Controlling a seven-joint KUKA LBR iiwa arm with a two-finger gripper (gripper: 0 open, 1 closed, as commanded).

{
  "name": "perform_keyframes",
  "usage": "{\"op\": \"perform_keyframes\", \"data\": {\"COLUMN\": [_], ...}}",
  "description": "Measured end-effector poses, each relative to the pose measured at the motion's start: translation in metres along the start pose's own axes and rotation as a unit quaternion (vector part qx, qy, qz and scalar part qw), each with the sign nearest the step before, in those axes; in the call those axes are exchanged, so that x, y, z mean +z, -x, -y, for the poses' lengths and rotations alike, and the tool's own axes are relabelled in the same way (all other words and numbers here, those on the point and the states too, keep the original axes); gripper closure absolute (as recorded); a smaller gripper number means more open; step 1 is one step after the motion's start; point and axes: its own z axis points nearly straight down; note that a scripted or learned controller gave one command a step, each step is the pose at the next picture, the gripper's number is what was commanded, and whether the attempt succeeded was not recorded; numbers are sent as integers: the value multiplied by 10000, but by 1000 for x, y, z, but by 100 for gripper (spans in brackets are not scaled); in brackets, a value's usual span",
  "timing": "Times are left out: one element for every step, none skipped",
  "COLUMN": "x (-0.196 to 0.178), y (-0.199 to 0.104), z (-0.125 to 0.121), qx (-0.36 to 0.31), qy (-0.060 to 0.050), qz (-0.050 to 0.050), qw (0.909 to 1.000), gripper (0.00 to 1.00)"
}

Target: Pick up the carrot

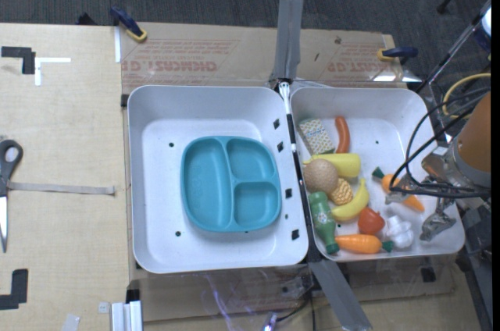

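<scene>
The left shallow white plastic bin (148,189) holds a teal three-compartment plate (231,183). The right shallow white plastic bin (367,99) is crowded along its nine o'clock side with toy food. At its three o'clock edge the metal two-finger gripper (432,226) hangs over the rim; whether its digits are parted or closed I cannot tell.

The orange plastic carrot with a green top (359,243) lies flat at six o'clock, near the front wall. It looks light, rigid and smooth, likely slippery; mid-body, across the narrow axis, seems the best hold.

A green bottle (323,220) crowds its nine o'clock end, a red pepper (370,221) its twelve, white garlic (398,231) its two. Room is tight.
</scene>
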Motion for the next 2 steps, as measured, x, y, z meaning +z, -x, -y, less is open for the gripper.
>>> {"op": "perform_keyframes", "data": {"x": [-10,-10], "y": [4,4], "z": [1,1], "qx": [-13,-16], "qy": [-21,-20], "qz": [25,24], "qw": [10000,10000], "gripper": [100,0]}}
